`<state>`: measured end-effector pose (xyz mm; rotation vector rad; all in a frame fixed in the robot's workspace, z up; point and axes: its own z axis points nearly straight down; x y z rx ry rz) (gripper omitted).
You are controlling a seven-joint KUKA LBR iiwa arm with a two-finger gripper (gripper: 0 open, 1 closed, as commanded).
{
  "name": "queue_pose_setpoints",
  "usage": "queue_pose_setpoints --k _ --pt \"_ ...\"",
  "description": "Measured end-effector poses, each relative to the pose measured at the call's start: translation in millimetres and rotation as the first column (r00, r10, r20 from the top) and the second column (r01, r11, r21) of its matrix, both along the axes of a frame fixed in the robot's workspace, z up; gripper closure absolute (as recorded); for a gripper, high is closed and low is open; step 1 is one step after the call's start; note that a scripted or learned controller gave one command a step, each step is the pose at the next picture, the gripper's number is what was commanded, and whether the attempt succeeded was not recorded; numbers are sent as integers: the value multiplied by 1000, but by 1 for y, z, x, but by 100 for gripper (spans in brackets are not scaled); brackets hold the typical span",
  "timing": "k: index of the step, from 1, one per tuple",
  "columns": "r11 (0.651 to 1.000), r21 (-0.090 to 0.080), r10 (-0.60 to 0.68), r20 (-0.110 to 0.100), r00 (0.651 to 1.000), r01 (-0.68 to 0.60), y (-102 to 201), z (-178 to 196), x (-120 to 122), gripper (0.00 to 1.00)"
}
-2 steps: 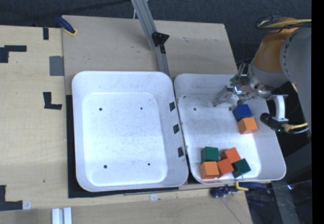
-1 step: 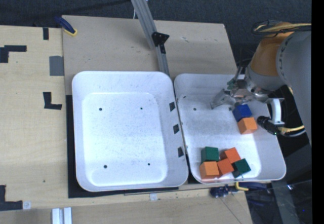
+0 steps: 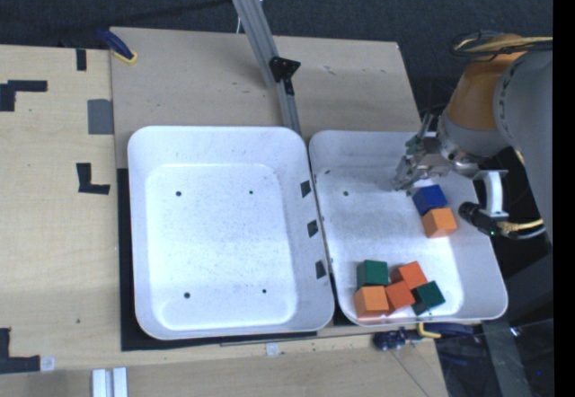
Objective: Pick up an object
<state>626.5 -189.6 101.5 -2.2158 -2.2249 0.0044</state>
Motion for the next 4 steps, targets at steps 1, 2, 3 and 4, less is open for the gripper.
queue_pose_setpoints --k 1,2,3,4 --pt "1000 1 -1 7 1000 1 11 51 0 100" --pt "1000 0 -2 7 1000 2 11 104 1 100" --pt "1000 3 3 3 1000 -3 70 116 -9 100" --pt "1000 3 3 2 1000 -3 118 126 -28 100"
